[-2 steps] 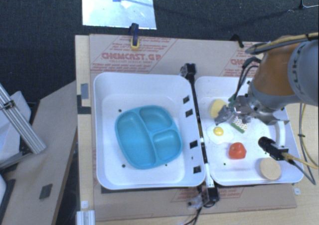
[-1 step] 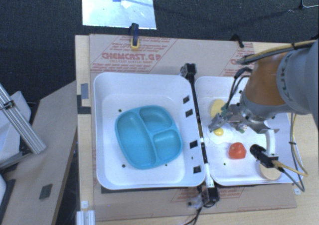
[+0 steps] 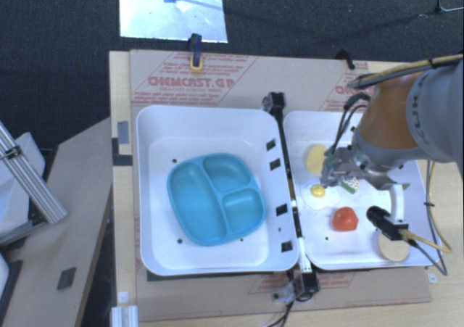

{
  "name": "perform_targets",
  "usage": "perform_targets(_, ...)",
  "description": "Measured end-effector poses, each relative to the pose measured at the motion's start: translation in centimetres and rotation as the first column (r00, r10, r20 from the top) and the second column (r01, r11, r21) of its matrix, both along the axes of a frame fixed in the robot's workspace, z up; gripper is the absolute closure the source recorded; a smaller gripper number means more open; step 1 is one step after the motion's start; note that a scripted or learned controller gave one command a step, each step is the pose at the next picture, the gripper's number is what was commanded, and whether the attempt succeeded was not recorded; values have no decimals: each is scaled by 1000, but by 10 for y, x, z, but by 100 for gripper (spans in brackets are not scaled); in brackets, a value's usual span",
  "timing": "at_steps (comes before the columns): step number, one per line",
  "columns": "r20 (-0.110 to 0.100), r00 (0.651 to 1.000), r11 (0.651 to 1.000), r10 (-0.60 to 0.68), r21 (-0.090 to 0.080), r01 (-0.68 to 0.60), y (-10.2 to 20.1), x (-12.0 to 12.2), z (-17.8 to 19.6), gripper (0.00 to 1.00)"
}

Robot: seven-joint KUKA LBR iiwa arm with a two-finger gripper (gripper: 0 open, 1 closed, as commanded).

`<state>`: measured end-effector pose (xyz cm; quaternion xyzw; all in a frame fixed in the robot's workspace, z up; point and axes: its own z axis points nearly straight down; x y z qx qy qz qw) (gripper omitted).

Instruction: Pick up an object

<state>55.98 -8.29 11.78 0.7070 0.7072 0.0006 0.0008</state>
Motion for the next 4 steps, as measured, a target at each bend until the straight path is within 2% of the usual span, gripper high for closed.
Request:
perform_targets(3,5,1000,1000,4,-1,-4,-9,16,141,100)
perform_targets(4,-1,1000,1000,10,2,-10,49,17,126,100)
